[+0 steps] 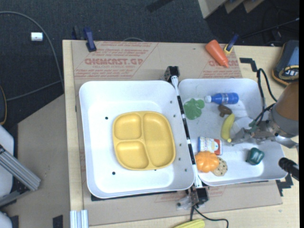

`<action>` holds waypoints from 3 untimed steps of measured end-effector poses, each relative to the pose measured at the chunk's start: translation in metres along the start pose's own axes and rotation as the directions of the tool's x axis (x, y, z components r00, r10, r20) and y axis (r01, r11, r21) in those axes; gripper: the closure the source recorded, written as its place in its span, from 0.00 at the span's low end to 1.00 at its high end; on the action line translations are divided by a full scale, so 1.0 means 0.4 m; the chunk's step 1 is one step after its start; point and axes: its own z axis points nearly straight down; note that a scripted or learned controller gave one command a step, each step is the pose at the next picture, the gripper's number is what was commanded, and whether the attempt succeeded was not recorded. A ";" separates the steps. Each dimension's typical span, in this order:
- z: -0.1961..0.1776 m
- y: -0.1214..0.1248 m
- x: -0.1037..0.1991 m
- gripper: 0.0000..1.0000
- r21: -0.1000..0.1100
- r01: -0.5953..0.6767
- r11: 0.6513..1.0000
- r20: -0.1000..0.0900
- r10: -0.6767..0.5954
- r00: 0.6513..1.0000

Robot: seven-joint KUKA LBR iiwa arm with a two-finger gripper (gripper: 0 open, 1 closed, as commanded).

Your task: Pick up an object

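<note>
The right bin (247, 87) holds several small objects. A yellow banana (228, 127) lies near its middle, with a brown piece (224, 110) just above it and a blue bottle (224, 99) farther back. A green leafy toy (193, 108) sits at the bin's left wall. Toward the front are a white and red carton (209, 145), an orange fruit (206, 161), a speckled cookie (221, 166) and a dark green cup (254, 156). My gripper (241, 135) reaches in low from the right, its tip just right of the banana's lower end and above the cup.
The left bin (95, 127) carries a yellow divided plate (142, 140). An orange carrot toy (217, 53) lies on the cardboard behind the right bin. Cables run along the right bin's right rim beside the arm (287, 113).
</note>
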 end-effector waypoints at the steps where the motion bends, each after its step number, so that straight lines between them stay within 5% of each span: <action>1: 0.019 -0.079 -0.007 0.00 -0.001 -0.001 1.000 0.000 0.001 1.000; 2: -0.006 -0.077 -0.006 1.00 -0.004 -0.001 1.000 0.001 0.001 1.000; 3: 0.018 0.023 0.010 1.00 -0.004 0.002 1.000 0.002 -0.002 1.000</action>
